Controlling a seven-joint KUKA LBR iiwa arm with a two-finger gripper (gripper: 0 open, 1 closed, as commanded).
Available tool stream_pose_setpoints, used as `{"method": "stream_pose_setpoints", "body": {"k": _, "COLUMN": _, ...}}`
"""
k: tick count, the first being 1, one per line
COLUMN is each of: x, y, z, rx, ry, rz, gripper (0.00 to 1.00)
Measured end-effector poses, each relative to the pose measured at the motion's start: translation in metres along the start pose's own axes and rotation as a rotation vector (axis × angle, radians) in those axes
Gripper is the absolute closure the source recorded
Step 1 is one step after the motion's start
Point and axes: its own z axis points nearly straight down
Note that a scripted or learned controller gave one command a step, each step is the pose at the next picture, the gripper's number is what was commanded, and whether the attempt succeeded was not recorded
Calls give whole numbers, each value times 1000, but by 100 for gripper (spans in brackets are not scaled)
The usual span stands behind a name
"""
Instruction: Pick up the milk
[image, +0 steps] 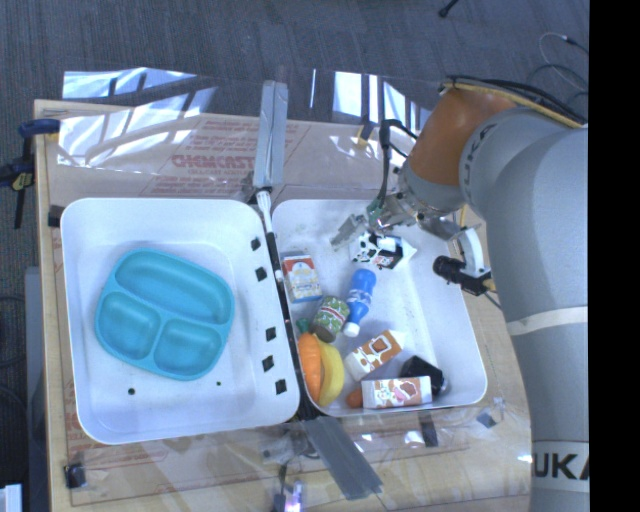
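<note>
A small black-and-white cow-patterned milk carton (380, 251) lies at the back of the right bin (455, 330). My gripper (373, 231) hangs right over its upper edge, open, with one grey finger (348, 229) splayed out to the left. The carton rests on the bin floor just below the fingertips, and nothing is lifted. A brown-and-white carton (375, 353) and a pink-and-white carton (396, 392) lie near the front of the same bin.
The right bin also holds a red-and-white box (301, 277), a blue-and-white bottle (359, 296), a green round item (329, 319), and an orange and yellow toy fruit (320, 368). A blue divided plate (165, 313) lies in the left bin (80, 230).
</note>
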Motion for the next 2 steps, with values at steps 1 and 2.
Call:
{"method": "stream_pose_setpoints", "body": {"k": 1, "x": 3, "y": -10, "z": 0, "rx": 2, "ry": 2, "rz": -125, "gripper": 0}}
{"method": "stream_pose_setpoints", "body": {"k": 2, "x": 34, "y": -6, "z": -14, "rx": 27, "ry": 28, "rz": -304, "gripper": 0}}
